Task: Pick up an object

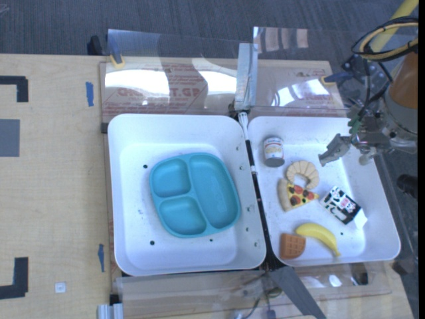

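The right bin (378, 198) holds several small toys: a small tin can (273, 149), a croissant (303, 171), a pizza slice (297, 195), a black-and-white carton (342, 205), a yellow banana (318, 236) and an orange waffle piece (292, 246). My gripper (348, 155) hangs over the upper right part of this bin, above and to the right of the croissant. Its two fingers are spread apart with nothing between them. The carton lies just below it.
A blue divided plate (194, 193) lies in the left bin (126, 151). Clear plastic guards (199, 65) stand behind both bins. Cables and the arm's body (392, 78) crowd the right side. A divider (251, 171) separates the bins.
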Controlling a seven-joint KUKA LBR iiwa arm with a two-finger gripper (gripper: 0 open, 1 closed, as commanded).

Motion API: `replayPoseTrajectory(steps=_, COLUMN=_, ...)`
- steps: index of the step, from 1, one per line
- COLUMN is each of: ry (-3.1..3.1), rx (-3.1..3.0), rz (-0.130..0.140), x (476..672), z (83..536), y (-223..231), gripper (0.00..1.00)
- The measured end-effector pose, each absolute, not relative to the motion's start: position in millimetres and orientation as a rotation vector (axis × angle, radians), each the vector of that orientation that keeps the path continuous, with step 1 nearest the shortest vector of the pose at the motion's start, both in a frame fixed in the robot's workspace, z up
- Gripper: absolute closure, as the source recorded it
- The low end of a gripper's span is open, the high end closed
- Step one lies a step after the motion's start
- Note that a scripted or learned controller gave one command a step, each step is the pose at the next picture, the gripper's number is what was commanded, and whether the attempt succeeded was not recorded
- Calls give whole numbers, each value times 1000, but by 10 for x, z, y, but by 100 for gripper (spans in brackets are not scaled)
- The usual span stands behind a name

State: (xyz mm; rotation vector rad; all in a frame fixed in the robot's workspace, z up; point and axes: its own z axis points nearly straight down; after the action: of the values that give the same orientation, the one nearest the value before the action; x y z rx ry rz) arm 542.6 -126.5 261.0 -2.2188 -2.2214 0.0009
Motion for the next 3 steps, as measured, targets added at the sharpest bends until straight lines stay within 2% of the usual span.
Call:
replayPoseTrajectory(steps=1, ry=-1756, rx=-2595, rz=11, x=5796, z=1615, y=-1094, gripper=0)
replayPoseTrajectory(steps=2, ry=-1492, rx=-2765, rz=-2, x=6554, z=867, y=-1042, gripper=0)
replayPoseTrajectory(steps=3, ry=-1704, rx=-2640, rz=0, x=5928, z=865, y=-1298, gripper=0)
